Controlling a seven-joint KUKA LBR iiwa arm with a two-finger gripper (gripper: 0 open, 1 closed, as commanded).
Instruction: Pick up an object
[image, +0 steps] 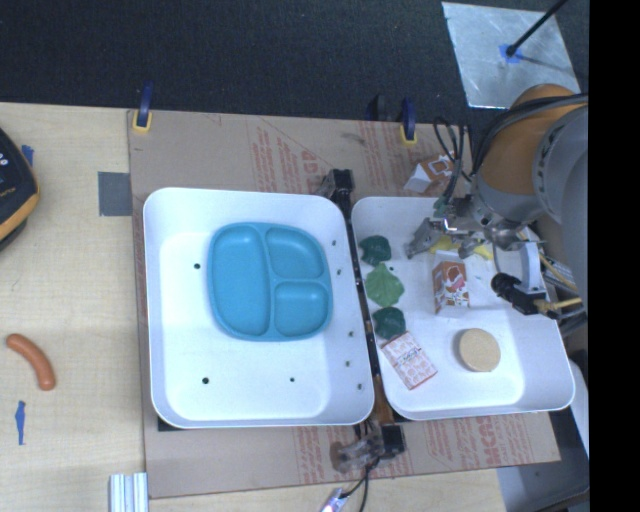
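Showing two white bins, left bin (165, 400) holding a blue divided plate (270, 280), right bin (545, 385) holding green pieces (383, 286), a round biscuit (479, 350), two red-and-white packets (409, 360), print unreadable, gripper (437, 233) open and empty above a packet (451, 284).

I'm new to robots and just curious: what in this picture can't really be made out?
- gripper: small and cluttered in the camera view; its state is unclear.
- Arm: cut off by the right edge.
- Small carton and flat packet in the right bin: print too small to read.
- Dark device on the bench: cut by the left edge.
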